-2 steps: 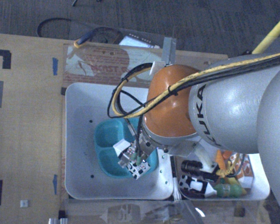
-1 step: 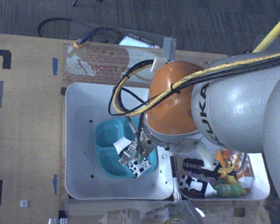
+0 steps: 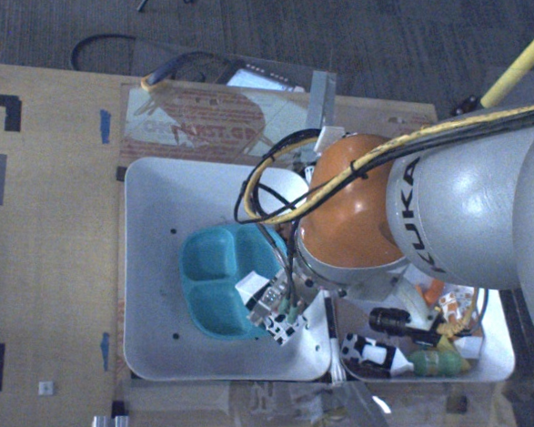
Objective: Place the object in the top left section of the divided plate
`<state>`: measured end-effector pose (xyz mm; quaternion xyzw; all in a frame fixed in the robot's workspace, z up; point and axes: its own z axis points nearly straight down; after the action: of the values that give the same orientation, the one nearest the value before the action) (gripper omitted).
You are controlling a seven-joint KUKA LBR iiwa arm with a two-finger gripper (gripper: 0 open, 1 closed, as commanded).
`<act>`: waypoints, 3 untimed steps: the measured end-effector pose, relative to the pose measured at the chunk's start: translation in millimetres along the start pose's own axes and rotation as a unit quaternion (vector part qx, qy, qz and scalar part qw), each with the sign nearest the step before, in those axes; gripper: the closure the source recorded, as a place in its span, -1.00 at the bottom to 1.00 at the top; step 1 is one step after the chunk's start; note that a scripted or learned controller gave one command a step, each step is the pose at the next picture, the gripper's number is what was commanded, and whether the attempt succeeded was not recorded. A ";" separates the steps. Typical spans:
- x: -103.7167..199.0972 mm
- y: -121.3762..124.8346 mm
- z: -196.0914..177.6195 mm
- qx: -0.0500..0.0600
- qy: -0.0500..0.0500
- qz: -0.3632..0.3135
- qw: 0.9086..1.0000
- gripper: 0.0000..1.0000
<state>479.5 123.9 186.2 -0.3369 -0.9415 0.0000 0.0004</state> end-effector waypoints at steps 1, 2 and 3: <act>-8.2 -0.4 -32.8 -0.001 -0.001 -0.023 1.000 1.00; 6.5 8.7 -32.0 -0.001 -0.001 -0.062 0.998 1.00; -19.7 18.1 -27.7 -0.001 -0.002 -0.068 0.998 1.00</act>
<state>506.2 125.3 213.9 -0.2723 -0.9622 -0.0007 -0.0016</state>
